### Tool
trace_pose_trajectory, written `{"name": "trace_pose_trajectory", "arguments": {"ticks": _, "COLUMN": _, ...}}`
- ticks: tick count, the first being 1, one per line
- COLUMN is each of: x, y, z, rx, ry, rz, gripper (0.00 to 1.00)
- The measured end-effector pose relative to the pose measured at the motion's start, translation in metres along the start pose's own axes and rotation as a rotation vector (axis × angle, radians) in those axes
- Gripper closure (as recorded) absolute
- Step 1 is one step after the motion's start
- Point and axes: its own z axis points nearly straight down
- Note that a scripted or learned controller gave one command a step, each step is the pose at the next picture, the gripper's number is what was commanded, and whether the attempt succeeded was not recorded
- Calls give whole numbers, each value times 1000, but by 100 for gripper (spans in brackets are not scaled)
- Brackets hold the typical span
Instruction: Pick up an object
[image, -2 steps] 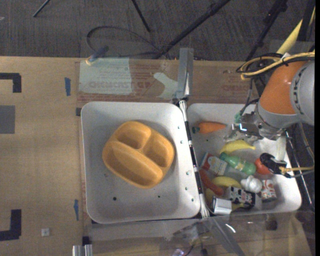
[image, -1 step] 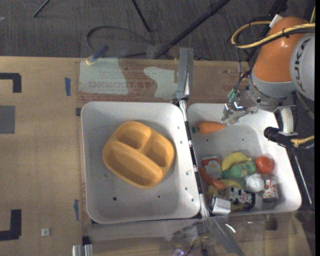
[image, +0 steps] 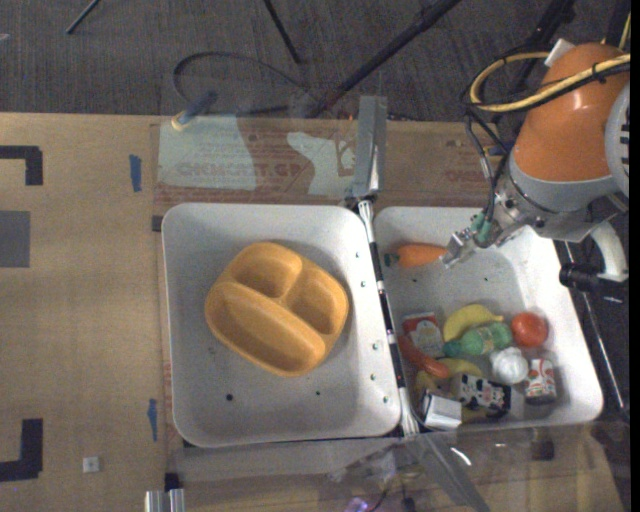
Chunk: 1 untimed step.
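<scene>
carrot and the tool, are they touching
Cannot tell. In the camera view the tool sits right at the carrot's right end, with no plain gap or contact visible.

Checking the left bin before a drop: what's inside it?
Left bin holds one orange divided tray, its three compartments bare. Whatever lies under the tray is covered.

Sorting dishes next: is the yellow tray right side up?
Yes. The tray lies flat in the left bin with its three compartments facing up.
</scene>
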Motion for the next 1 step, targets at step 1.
{"name": "trace_pose_trajectory", "arguments": {"ticks": 1, "x": 32, "y": 11, "z": 9, "rx": 0, "ry": 0, "rz": -349, "gripper": 100}}
